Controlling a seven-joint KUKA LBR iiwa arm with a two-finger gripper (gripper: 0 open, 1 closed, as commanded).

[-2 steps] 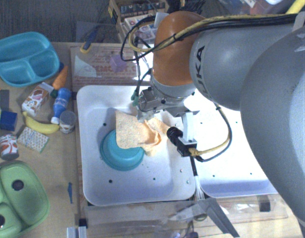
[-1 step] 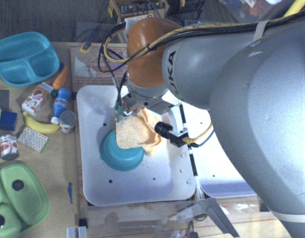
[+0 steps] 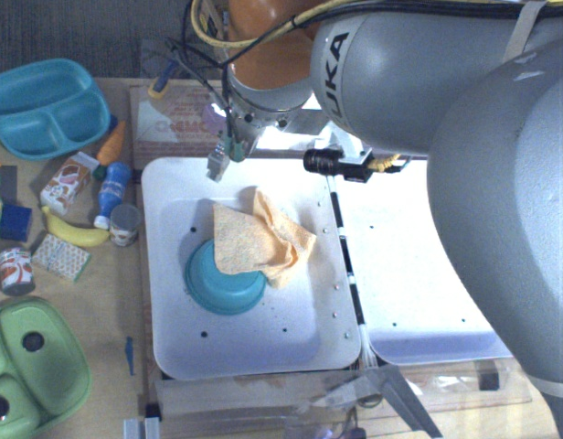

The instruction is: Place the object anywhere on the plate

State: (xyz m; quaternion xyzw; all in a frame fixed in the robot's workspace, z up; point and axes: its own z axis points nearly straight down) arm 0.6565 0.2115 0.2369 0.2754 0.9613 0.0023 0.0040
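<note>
A round blue plate (image 3: 222,286) lies in the left white bin (image 3: 172,337), left of the bin's middle. A crumpled orange-yellow cloth (image 3: 260,236) rests partly over the plate's back edge, and the rest of it spreads onto the bin floor to the right. My gripper (image 3: 225,158) hangs over the back rim of the left bin, above and behind the cloth and apart from it. Nothing shows in the gripper.
The right white bin (image 3: 419,273) lies under the arm. Left of the bins the bench holds a teal divided tray (image 3: 48,108), a banana (image 3: 76,230), a blue bottle (image 3: 111,193), a small can (image 3: 124,223), a carton (image 3: 67,181) and a green tray (image 3: 30,364).
</note>
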